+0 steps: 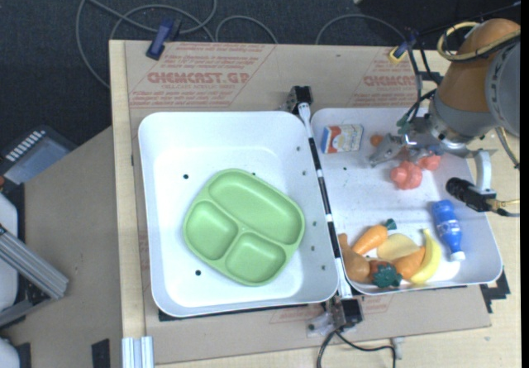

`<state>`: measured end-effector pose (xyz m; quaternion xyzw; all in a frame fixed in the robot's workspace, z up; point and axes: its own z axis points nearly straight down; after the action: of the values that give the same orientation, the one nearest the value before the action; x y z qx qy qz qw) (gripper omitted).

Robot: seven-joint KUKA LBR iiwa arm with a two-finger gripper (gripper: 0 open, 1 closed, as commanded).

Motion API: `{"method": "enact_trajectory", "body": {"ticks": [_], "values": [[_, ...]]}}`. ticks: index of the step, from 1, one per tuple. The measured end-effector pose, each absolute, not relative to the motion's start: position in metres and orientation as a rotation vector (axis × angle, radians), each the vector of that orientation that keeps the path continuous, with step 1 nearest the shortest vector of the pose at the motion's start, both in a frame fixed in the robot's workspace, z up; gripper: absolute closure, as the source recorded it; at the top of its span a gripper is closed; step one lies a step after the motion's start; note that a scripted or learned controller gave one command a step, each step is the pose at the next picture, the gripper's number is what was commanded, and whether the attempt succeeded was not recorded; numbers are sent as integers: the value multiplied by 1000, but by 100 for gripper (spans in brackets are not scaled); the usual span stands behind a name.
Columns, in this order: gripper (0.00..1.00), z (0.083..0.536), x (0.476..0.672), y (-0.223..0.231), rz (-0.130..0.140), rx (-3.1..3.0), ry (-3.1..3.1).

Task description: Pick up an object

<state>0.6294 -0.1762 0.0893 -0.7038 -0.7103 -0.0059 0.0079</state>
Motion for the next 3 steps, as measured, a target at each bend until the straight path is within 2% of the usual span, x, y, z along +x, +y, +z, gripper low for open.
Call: {"method": "enact_trajectory", "body": {"ticks": [1,2,3], "values": [[0,84,594,-155,1,-2219,-2221],[100,95,594,-155,-1,-2221,-2223],[0,94,594,-155,-1,-2221,-2222]]}}
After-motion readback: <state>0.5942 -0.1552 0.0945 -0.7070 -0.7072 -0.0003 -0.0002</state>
